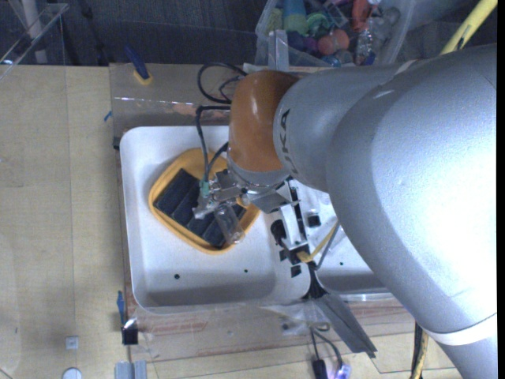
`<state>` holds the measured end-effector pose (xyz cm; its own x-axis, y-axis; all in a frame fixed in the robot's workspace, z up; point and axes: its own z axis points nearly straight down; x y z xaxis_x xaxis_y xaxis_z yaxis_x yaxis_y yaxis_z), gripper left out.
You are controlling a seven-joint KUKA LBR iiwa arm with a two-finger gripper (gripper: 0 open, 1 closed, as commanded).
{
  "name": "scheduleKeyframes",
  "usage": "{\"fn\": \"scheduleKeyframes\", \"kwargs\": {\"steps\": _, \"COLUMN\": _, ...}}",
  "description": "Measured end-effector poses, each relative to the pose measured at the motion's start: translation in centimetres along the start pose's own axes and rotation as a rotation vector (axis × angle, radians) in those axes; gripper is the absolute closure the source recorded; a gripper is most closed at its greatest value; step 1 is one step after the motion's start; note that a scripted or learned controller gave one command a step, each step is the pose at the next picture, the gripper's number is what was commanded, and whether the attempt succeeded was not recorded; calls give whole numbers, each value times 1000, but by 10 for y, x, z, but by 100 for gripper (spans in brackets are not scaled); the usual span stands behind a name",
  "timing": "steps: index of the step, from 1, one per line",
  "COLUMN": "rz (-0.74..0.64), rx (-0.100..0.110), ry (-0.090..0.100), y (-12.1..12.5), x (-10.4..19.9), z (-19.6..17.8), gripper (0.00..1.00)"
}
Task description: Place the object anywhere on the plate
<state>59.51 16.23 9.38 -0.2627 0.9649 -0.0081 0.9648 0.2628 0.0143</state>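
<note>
claw (225, 212) is seen low over plate (170, 176) in left bin (150, 283); its state can't be told. dark object (185, 200) lies on plate. release should be done low & w/ straight lift so nothing gets dragged off.

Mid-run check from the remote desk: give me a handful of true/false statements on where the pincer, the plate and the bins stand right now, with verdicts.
1. The pincer is over the yellow plate. True.
2. The plate lies in the left white bin. True.
3. The plate is round and blue. False: it is yellow-rimmed with rounded corners and a dark inside.
4. The arm reaches in from the view's left. False: it comes in from the right, covering much of the right bin.
5. A clear tub of colourful items stands beyond the bins at the top of the view. True.
6. The plate sits on the wooden bench outside the bins. False: it is inside the left bin.
</note>
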Motion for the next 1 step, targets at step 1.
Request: {"fn": "scheduleKeyframes", "kwargs": {"steps": 1, "rz": -102, "rx": 70, "ry": 34, "y": 42, "x": -28, "z": 2, "gripper": 0}}
